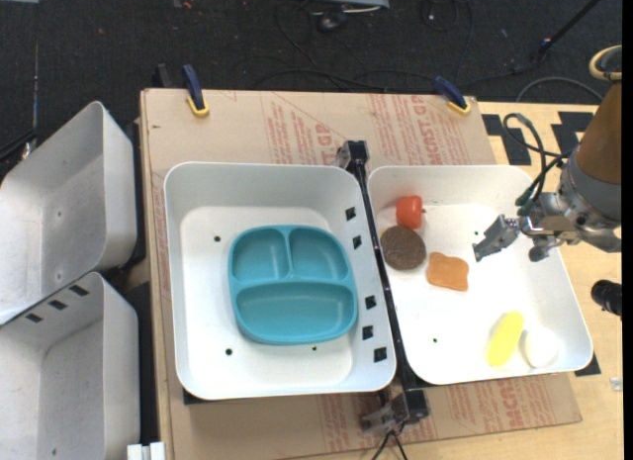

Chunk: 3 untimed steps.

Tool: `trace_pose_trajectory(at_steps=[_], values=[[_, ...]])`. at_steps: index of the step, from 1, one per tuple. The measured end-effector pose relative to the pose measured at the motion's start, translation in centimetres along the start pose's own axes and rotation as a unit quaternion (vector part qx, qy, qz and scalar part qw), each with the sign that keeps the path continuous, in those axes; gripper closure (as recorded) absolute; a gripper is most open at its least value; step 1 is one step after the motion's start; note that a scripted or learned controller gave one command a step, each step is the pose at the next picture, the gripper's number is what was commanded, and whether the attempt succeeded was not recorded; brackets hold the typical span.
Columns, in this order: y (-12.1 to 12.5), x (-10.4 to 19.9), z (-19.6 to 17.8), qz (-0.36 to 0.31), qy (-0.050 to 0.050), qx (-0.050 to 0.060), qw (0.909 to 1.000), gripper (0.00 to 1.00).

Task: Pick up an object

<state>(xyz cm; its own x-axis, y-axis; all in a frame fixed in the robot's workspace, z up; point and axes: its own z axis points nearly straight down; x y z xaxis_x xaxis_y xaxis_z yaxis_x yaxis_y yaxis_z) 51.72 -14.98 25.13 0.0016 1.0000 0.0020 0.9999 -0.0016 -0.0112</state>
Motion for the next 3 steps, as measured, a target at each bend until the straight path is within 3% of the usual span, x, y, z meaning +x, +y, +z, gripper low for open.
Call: trace_pose_trajectory(at_steps=[1,3], values=[[0.2,0.0,-0.5,-0.001,-0.001,-0.005,1.0,0.0],[0.3,-1.3,10.3,0.0,-0.001,-0.003,1.0,0.0]])
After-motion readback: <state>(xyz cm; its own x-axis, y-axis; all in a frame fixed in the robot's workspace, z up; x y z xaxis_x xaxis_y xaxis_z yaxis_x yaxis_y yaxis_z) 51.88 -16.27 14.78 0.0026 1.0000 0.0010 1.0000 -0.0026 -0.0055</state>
